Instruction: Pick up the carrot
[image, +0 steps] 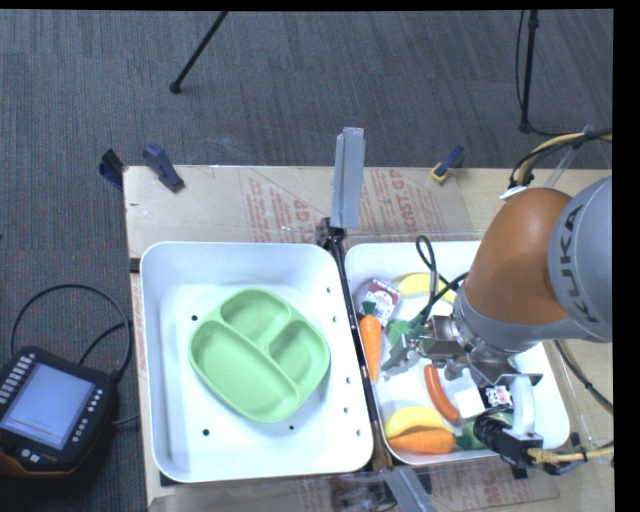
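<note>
Nearest, at front wall of right bin (390, 243): yellow fruit (408, 419) w/ orange lump (425, 441) touching it, green bit at lump's right end; could pass for a 2nd carrot, can't tell. Just behind, red sausage (440, 393) lying at a slant, partly under the arm (520, 270). Next back, end effector (398, 358), low inside the bin, just right of the carrot (371, 345). Can't tell whether spread or pressed together; nothing seen pinched. Carrot lying lengthwise close along bin's left wall, on the bin floor, not lifted. Judged step: approach/align, grasp not yet made. Next move prob. calls for shifting toward the left wall, centring over carrot's middle, closing across its narrow width, then lifting straight up. In the way: bin wall hard by carrot's left side, so little room on that side; green leafy bit (402, 328) just beside the end effector, risk of catching that instead. Further back, pink-white packet (380, 296) near carrot's far tip, and yellow piece (414, 284) beyond. Off to the side, left bin (240, 250) w/ green divided plate (260, 353), well apart, no hindrance. Farthest: table (250, 200), grey post (350, 180) btwn bins, blue clamp (160, 165) at far edge.
</note>
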